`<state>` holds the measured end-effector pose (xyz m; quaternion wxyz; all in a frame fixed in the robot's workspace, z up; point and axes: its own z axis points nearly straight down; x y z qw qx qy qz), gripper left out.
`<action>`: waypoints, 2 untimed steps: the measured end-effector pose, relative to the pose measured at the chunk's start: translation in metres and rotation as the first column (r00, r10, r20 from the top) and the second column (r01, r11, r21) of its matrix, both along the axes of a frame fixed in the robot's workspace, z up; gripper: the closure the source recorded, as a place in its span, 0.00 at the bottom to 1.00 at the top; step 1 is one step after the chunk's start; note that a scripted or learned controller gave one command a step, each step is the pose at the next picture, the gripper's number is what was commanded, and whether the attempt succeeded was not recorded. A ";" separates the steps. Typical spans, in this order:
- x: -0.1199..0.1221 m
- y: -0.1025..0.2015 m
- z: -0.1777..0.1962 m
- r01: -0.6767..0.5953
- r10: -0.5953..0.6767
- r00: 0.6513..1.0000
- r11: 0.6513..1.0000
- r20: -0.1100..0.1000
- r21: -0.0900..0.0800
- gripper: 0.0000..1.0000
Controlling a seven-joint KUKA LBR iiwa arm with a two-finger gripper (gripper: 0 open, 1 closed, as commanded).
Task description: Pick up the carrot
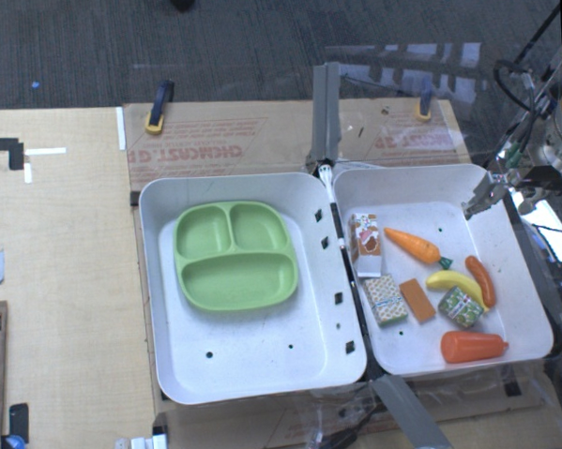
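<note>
Carrot (413,245) lay in the right bin (538,295), between a snack packet (365,241) and a banana (454,281), well left of my end effector (491,191) at the bin's upper right rim. Cardboard (206,138) behind read "CHEMCEL" upside down. I couldn't tell its grip state. The arm reached in from the right.

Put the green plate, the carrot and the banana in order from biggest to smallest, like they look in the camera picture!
1. Green plate, by far the biggest.
2. Carrot.
3. Banana, which looks close to the carrot in size, so those two are hard to rank.
</note>
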<state>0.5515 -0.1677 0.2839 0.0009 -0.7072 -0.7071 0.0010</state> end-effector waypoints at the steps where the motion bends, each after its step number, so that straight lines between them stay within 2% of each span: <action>1: 0.019 0.059 -0.185 0.093 -0.093 0.995 0.996 0.020 -0.003 0.00; 2: 0.019 0.056 -0.175 0.099 -0.099 0.995 0.995 0.019 -0.006 1.00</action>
